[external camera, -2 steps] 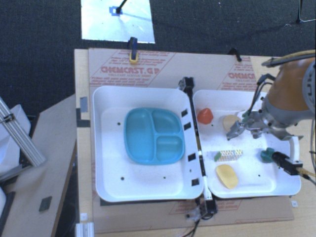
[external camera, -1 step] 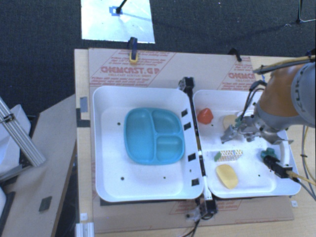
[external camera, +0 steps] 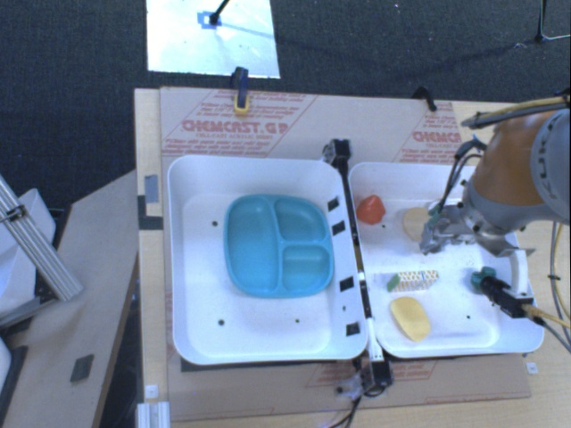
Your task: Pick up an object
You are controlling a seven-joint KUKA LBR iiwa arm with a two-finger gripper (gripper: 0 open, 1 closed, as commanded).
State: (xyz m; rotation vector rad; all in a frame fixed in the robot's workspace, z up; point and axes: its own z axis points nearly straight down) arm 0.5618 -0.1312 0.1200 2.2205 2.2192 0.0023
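Lying crosswise, long axis left-right: white dotted block (external camera: pixel 417 279) below tool (external camera: pixel 432 242).

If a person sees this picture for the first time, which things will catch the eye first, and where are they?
First comes the blue divided plate, lying in the middle of the left bin. Next is the grey arm with its orange band, reaching in from the right, its gripper low over the right bin. Small things lie there: a red-orange object near the divider and a yellow object toward the front.
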